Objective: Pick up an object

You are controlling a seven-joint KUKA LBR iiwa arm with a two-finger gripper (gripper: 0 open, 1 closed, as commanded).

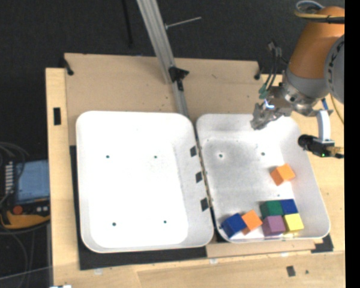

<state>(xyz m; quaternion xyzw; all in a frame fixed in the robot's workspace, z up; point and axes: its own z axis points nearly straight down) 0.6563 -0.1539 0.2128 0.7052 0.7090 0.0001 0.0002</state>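
Seven blocks are seen in the right bin (228,134), all toward its near end: a lone orange block (282,174) is set apart, well clear of the others, while a cluster is packed against the near wall — blue (233,224), orange (251,220), green (271,209), another blue (288,206), purple (275,224) and yellow (294,222). The cluster looks crowded, faces touching, so little finger room is offered there; the lone orange block is judged the easier pick, since clear floor is left all round it. The left bin (132,179) is seen alongside. The gripper (263,120) is held over the far edge of the right bin, well away from every block, and nothing is seen between its fingers; how far they are parted cannot be told from this slant. No pick is under way yet, it is judged.
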